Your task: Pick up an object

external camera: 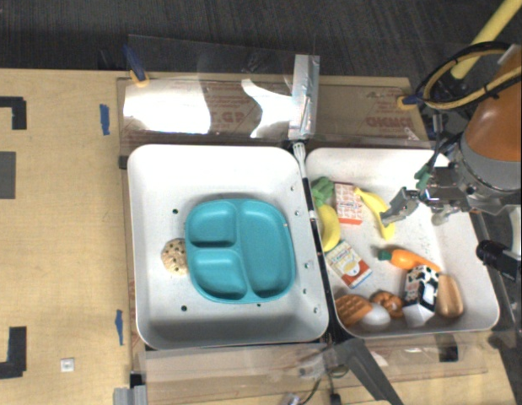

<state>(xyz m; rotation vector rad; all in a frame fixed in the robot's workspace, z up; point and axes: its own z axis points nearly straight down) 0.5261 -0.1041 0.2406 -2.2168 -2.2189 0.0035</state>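
The right bin (463, 234) holds several toy foods. There are a yellow banana (373, 206), a red-and-white carton (348, 203), a green item (321, 191), a second yellow fruit (329, 227), a small juice carton (348, 265), a carrot (406, 259), a cow-patterned carton (423, 285), a hot dog bun (450, 295), a croissant (353, 309) and a white egg (377, 315). My gripper (422, 207) hangs over the upper middle of this bin, just right of the banana and above the carrot. It is open, with nothing between its fingers (401, 202).
The left bin (151, 192) holds a teal divided plate (240, 249) and a cookie (174, 256) beside the plate's left edge. A ridge (309, 226) divides the two bins. The arm's orange band (498, 129) and cables stand at the right.
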